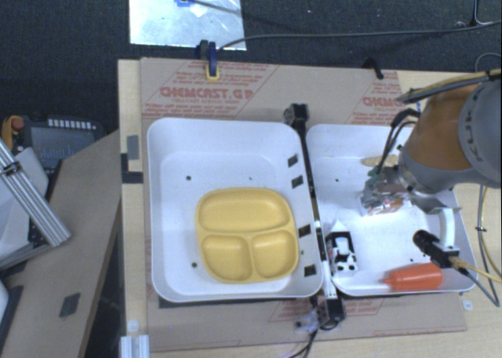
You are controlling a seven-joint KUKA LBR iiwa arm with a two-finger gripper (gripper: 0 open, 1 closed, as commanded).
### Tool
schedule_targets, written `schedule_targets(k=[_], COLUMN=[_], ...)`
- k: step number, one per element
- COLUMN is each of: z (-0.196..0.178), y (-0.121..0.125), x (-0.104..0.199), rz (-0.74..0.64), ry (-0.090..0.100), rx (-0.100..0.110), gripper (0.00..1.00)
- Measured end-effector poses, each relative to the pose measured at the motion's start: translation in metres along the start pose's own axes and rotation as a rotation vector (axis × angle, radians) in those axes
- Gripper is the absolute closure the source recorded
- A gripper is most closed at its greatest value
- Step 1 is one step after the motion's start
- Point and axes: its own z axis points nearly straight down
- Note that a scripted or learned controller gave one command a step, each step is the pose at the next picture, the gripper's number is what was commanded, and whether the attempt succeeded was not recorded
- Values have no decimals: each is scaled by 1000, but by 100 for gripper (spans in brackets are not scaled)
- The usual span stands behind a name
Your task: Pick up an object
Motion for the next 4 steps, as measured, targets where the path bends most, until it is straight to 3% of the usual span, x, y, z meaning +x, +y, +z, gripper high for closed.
schedule_targets(k=[1,2,4], z=[-64,-118,-103], y=[2,6,35], x=[3,2,111], rz=[-4,-4,-9], ry=[4,4,6], rx=[18,17,22], gripper=[100,100,100])
